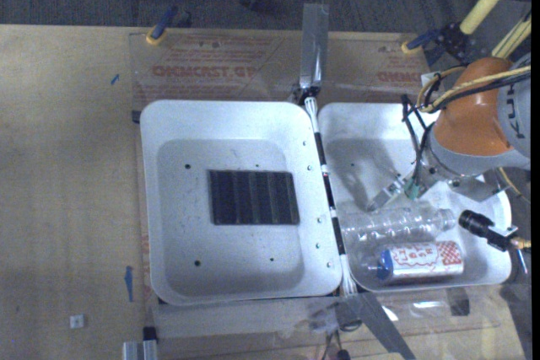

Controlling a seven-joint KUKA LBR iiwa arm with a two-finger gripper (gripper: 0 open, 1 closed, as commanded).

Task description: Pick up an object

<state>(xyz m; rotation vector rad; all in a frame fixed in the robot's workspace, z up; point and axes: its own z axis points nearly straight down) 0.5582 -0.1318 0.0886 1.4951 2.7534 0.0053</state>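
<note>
A clear plastic bottle (403,225) lies on its side in the right bin (354,131). Just in front of it rests a red-and-white patterned tube (426,258) with a blue cap at its left end. My gripper (386,196) reaches down into the right bin from the right, its tip just above the bottle's upper left side. Nothing can be made out in its grasp. The orange band (472,118) of the arm sits over the bin's right part and hides the floor beneath it.
The left bin (169,139) has a dark ribbed rectangle (253,197) in the middle of its floor. A metal divider post (312,46) stands between the bins at the back. Yellow poles and clamps stand at the far right corner.
</note>
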